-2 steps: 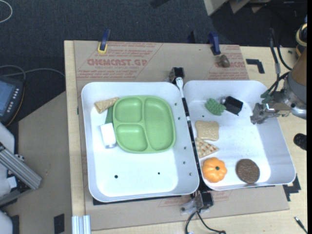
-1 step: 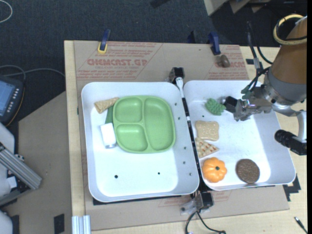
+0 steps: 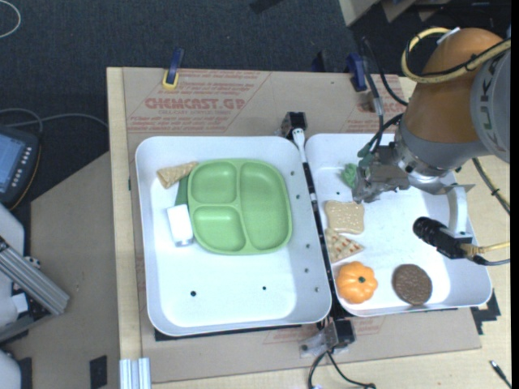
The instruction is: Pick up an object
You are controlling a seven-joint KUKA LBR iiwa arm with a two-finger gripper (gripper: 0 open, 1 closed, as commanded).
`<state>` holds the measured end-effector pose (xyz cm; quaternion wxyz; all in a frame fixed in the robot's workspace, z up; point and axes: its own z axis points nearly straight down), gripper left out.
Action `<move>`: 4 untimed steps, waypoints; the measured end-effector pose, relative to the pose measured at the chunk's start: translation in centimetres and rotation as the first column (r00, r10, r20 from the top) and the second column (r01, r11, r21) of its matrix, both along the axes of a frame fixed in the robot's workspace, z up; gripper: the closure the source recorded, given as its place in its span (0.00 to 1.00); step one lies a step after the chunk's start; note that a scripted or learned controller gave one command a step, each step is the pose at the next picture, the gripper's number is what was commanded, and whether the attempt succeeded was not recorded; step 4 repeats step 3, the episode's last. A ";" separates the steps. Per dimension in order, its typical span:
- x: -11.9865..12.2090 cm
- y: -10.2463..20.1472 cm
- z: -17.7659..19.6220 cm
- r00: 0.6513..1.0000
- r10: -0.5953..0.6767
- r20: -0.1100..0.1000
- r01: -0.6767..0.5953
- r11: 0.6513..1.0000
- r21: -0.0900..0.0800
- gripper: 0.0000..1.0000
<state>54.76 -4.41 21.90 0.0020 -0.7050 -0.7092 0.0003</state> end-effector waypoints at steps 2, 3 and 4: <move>-0.7 0.4 1.6 1.000 -0.004 0.007 0.004 1.000 -0.003 1.00; 0.3 0.5 0.7 1.000 -0.005 0.005 0.005 1.000 -0.004 1.00; 0.3 0.5 0.7 1.000 -0.005 0.005 0.005 1.000 -0.004 1.00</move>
